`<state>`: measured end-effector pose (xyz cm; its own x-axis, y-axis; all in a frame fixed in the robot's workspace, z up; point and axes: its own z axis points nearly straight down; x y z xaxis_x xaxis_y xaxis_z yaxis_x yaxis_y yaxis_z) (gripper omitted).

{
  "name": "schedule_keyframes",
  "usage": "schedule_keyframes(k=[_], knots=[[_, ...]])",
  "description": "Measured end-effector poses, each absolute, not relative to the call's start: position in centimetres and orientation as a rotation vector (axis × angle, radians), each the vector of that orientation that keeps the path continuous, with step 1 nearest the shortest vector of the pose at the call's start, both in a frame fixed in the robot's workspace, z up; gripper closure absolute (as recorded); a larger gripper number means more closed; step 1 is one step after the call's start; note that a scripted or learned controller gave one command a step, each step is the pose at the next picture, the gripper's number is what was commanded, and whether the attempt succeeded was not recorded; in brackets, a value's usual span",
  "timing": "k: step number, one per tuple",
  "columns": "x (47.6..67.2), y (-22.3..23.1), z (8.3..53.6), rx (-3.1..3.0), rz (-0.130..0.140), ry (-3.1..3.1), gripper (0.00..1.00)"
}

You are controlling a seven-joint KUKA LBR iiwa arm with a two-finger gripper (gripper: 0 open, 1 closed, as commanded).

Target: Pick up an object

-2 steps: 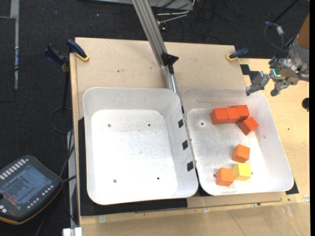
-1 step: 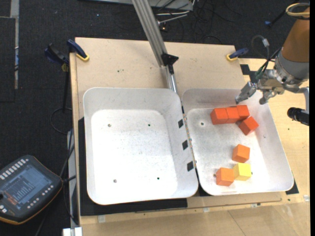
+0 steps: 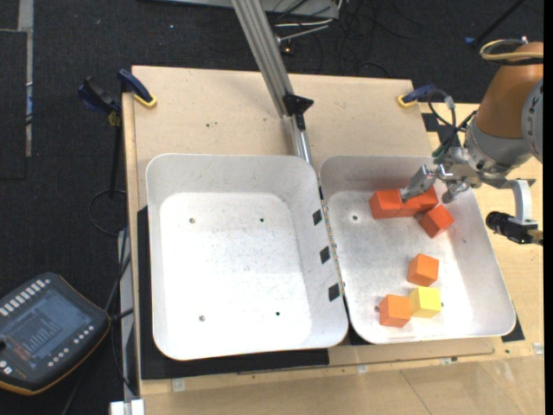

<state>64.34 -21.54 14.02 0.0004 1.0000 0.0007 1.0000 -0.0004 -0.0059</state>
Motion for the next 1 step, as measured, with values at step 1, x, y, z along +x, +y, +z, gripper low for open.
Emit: schedule_keyframes(k=[1], knots=[[64.59, -21.5, 9.75, -2.226, -0.007, -2.225, 0.0]])
